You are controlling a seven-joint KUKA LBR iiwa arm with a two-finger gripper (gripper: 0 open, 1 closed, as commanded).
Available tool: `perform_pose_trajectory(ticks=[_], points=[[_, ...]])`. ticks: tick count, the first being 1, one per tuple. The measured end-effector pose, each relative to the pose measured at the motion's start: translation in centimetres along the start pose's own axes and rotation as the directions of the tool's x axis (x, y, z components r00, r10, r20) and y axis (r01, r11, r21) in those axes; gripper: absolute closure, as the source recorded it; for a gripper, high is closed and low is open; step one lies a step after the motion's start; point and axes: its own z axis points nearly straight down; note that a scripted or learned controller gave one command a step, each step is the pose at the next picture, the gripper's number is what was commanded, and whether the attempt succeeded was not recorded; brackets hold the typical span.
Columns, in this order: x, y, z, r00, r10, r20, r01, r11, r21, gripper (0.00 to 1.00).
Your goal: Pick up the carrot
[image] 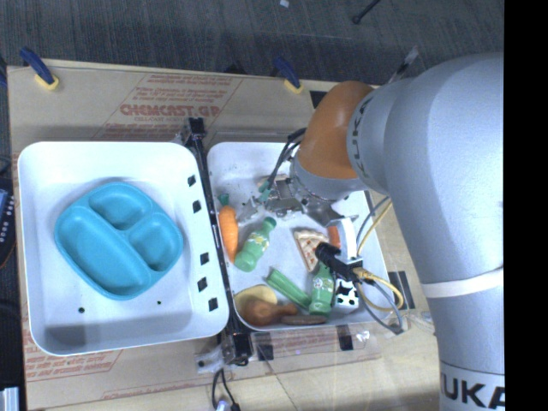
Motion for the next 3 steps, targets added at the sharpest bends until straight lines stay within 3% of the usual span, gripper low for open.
perform_pose_trajectory(ticks=[1, 2, 3], points=[[-0.1, 0.7, 0.9, 0.979, 0.205, -0.002, -0.205, 0.979, 0.001, 0.0], [0.5, 1.8, 0.8, 0.95, 0.312, 0.0, -0.312, 0.95, -0.001, 0.0], [0.4, 2.5, 1.0, 0.853, 0.522, -0.005, -0.522, 0.853, 0.005, 0.0]])
